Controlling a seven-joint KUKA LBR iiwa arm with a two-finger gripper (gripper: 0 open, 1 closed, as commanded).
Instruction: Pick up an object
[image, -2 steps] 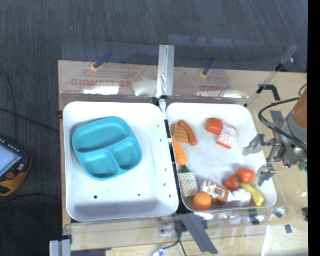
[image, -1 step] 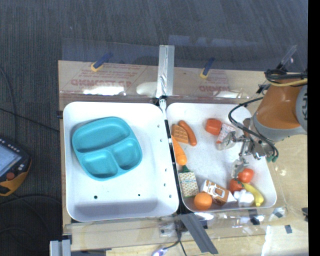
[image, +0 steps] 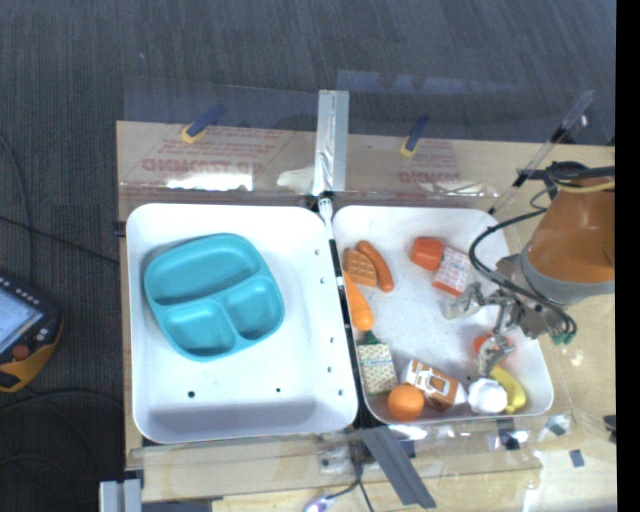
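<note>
Gripper (image: 487, 312): low in the right bin (image: 405, 222), its two fingers apart, nothing between them.
Small red object (image: 489, 347): just below the jaws, very near one fingertip.
Banana (image: 510, 386): further below, beside a white ball (image: 488, 397).

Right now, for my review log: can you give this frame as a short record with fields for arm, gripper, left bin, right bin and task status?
arm: enters from the right, over the right bin
gripper: low over the right bin's right side, near a small red item
left bin: holds a blue divided tray
right bin: toy foods, including an orange, a banana and a carrot
task status: no object seen between the gripper's fingers
</note>
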